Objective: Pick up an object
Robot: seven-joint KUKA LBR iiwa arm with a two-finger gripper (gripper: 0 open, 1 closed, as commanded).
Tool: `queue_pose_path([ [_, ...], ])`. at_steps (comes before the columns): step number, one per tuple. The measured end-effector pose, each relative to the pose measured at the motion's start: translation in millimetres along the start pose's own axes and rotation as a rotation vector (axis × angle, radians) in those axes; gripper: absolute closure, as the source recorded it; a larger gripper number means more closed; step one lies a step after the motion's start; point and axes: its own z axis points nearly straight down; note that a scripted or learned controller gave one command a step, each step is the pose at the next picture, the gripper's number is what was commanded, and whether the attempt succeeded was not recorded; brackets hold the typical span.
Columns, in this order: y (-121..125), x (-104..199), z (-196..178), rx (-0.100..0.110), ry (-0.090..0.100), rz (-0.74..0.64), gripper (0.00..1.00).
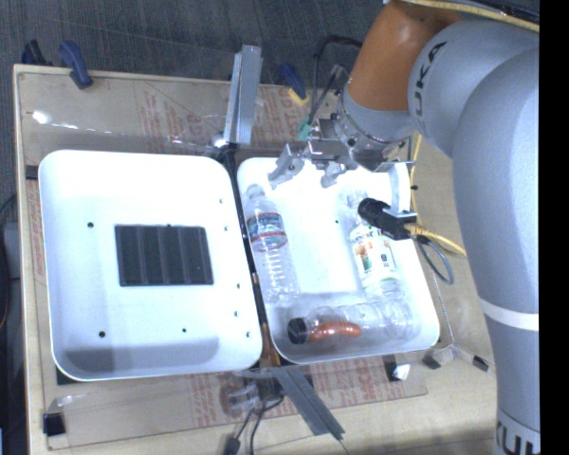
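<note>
Clear plastic is shared by 3 bottles lying in the right shallow white bin (318, 254): a blue-labelled water bottle (270, 245) by its left wall, an orange-and-green-labelled bottle (375, 259) by its right wall, and an orange-and-black-ended bottle (360, 322) across its near end. The grey 2-finger hand (308, 167) is held above the far end, fingers apart, nothing gripped. A dark ribbed rectangular panel (164, 254) is seen in the left shallow white bin (76, 207).

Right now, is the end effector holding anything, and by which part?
Nothing is held. The end effector is open over the far end of the right bin, apart from the water bottle.
</note>
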Motion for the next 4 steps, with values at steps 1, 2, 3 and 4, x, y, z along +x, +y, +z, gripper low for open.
queue_pose_path([
  [1, -18.6, -58.1, 47.5, 0.0, -0.001, -0.017, 0.0],
  [2, -39.2, -108.9, 21.2, -0.005, -0.001, -0.03, 0.0],
  [3, 27.1, -108.2, 83.1, -0.003, 0.0, 0.001, 0.0],
  [4, -8.7, -107.2, 32.6, -0.003, 0.0, -0.139, 0.0],
])
